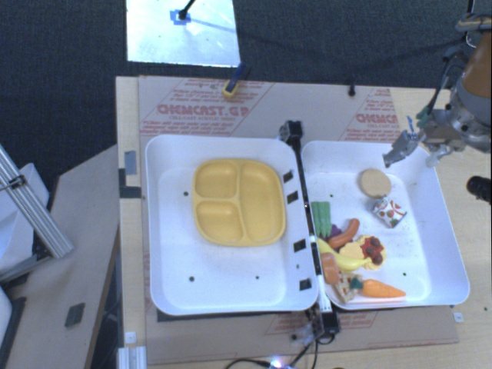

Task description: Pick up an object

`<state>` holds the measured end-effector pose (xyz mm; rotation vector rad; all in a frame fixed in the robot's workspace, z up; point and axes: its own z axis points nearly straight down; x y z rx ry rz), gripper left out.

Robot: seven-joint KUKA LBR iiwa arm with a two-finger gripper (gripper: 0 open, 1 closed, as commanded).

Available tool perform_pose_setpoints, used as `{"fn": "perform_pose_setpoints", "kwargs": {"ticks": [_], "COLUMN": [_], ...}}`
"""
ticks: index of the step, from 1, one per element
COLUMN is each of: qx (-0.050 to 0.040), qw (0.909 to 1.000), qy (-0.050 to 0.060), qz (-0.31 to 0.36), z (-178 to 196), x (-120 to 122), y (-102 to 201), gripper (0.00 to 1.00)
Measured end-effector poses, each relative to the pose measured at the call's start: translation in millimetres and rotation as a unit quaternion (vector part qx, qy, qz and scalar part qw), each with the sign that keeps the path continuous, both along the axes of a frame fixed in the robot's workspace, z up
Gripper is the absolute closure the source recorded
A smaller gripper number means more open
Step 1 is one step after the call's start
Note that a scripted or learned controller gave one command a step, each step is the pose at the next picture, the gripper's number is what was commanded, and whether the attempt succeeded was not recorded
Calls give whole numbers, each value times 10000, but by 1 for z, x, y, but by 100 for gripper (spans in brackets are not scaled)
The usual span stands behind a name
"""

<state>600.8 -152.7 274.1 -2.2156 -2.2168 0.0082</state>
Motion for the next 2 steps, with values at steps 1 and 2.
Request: {"fn": "perform_pose_setpoints", "kwargs": {"ticks": [1, 2], "qx": [-10, -5], "qw": [10000, 10000], "qy": [-53, -36], "qz": [12, 6], "z": [6, -39], "x": [2, -4], "y": [0, 6], "gripper": [0, 0]}}
